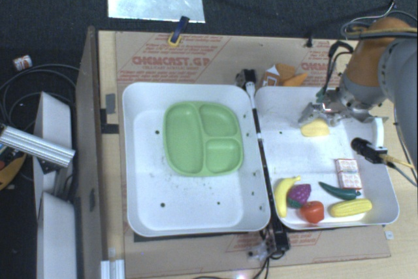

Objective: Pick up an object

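A grey KUKA arm [385, 68] reaches across the table [163, 55] and holds its gripper [321, 113] low over the far half of the bin on the view's right [287, 153]. It is directly above a pale yellow piece [315, 130] that lies loose on the white floor. In this view the gripper's lower edge meets the top of the piece. We cannot tell whether the 2 touch, nor whether the gripper is spread or pressed together. We judge this piece the likely target of the pick.

The other toys sit well apart at the bin's near end: a banana [285, 194], a purple bunch [300, 193], a red fruit [313, 212], a green pepper [339, 191], a corn cob [351, 208] and a small printed box [347, 173]. The other bin [147, 160] holds 1 green divided plate [201, 139].

What could go wrong, as we read it: the piece looks rounded and smooth, so a grip closing off its middle could squeeze it sideways and out, leaving the arm to lift nothing. A descent too deep would press it against the bin floor rather than frame it. Nothing crowds the piece, so neighbours are not the danger; aim is.
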`<state>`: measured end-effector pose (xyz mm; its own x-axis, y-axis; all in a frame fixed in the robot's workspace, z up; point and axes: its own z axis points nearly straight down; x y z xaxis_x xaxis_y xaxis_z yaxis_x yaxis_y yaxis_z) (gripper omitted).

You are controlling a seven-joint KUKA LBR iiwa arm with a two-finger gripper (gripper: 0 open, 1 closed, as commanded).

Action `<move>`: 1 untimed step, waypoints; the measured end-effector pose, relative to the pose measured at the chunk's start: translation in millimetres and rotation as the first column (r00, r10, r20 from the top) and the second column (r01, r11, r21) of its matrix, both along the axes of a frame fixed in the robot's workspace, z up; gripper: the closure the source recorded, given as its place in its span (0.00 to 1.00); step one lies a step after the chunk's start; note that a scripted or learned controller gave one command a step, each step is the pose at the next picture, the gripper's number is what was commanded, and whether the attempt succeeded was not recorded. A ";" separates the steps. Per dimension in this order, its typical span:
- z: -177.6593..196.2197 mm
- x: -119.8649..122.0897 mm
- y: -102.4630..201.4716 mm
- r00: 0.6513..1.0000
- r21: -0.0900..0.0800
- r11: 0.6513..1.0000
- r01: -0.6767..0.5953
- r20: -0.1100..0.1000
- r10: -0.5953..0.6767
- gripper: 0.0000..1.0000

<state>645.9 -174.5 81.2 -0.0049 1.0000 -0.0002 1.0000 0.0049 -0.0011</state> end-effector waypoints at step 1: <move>19.9 5.3 -0.7 1.000 -0.003 1.000 -0.003 0.017 0.003 1.00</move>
